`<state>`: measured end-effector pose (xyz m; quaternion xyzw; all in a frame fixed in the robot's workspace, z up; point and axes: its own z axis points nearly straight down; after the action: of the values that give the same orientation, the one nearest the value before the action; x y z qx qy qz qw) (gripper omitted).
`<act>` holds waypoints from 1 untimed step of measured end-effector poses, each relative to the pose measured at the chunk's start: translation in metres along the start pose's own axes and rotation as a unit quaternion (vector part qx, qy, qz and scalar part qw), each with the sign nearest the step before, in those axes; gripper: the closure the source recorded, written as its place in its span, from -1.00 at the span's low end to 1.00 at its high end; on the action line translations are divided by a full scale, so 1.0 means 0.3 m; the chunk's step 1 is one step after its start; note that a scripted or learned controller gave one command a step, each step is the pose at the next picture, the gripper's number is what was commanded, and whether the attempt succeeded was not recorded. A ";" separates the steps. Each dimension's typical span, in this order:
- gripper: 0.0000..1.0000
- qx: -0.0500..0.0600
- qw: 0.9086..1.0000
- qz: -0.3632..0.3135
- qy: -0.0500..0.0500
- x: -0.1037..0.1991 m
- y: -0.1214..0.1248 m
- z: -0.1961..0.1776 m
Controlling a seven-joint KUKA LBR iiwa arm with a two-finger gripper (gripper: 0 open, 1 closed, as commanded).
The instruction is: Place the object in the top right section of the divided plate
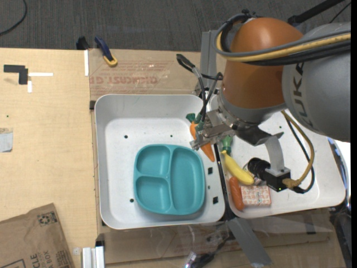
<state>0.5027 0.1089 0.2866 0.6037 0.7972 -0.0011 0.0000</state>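
Camera view: carrot (207, 148), orange w/ green top, sits at the right edge of the left bin (111, 149), up by the wall btw the two bins. The gripper (207, 134) is right on it; the carrot looks pinched btw the fingers, so I'd call it closed on the carrot, tho the wrist hides a lot. Teal divided plate (169, 179) lies mid-bin, just left of the carrot, not touching.

Step in hand, I reckon: carry phase, object grabbed, not yet over the plate. Next move needs a short shift left + down to the plate's top right section, then release.

Around: banana (236, 169) and a red-white packet (254, 196) in the right bin (329, 188), near its left edge. Bin wall is the snag.
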 end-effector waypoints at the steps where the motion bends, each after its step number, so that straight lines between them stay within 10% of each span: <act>1: 1.00 0.002 1.000 -0.004 0.000 0.181 0.038 0.291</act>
<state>0.4988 0.1641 0.1992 0.6009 0.7993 -0.0026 -0.0010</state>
